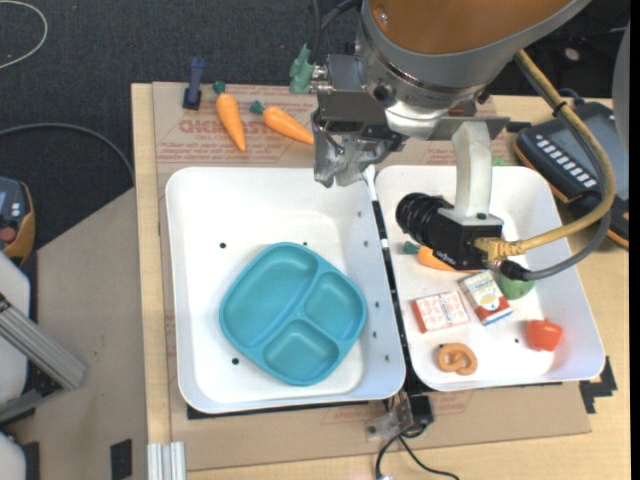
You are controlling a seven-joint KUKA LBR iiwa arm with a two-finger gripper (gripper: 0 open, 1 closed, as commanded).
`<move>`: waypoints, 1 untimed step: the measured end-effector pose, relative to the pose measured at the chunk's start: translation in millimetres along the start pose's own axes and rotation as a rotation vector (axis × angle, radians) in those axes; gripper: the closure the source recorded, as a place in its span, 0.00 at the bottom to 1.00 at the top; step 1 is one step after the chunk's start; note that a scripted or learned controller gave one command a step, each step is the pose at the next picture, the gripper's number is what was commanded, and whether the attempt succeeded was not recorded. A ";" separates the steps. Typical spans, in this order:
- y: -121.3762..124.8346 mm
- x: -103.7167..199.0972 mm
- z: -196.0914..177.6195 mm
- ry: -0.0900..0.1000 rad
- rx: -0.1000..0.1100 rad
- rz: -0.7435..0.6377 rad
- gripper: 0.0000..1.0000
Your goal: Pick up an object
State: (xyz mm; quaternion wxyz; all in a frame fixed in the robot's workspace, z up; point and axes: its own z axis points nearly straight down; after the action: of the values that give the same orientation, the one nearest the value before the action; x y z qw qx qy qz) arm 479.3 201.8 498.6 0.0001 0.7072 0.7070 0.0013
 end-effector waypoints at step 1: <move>0.4 0.7 -10.4 0.001 -0.002 0.000 1.00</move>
State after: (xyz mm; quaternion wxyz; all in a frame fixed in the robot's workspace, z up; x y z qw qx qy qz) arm 479.6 202.5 509.1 0.0004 0.7071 0.7071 0.0024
